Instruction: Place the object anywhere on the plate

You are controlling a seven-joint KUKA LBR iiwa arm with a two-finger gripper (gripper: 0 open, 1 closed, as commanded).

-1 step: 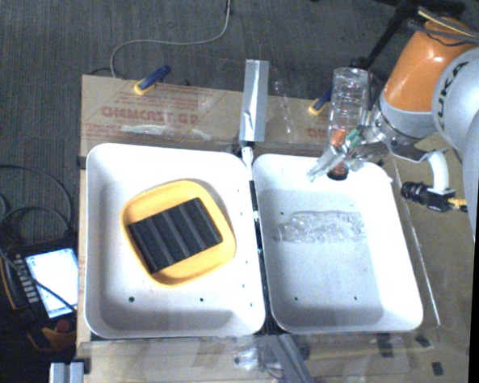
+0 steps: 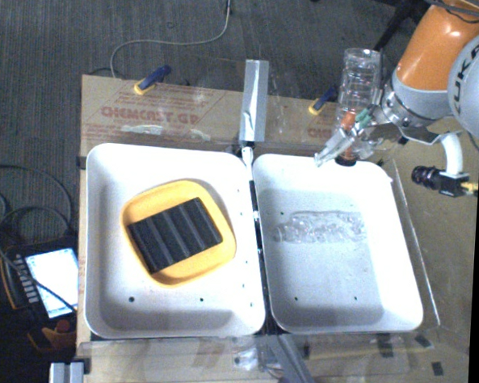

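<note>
Your gripper [image 2: 345, 144] grips a clear bottle [image 2: 358, 76] upright; the yellow plate [image 2: 145, 209] lies well left, in the left bin [image 2: 103, 170].

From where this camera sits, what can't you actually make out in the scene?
- Gripper: glare and small size blur its tip, and the clear object by it may or may not be held.
- Arm: cut off by the top and right edges.
- Clear patch in the right bin: too faint to identify.
- Yellow plate: a black ridged piece covers its middle.
</note>
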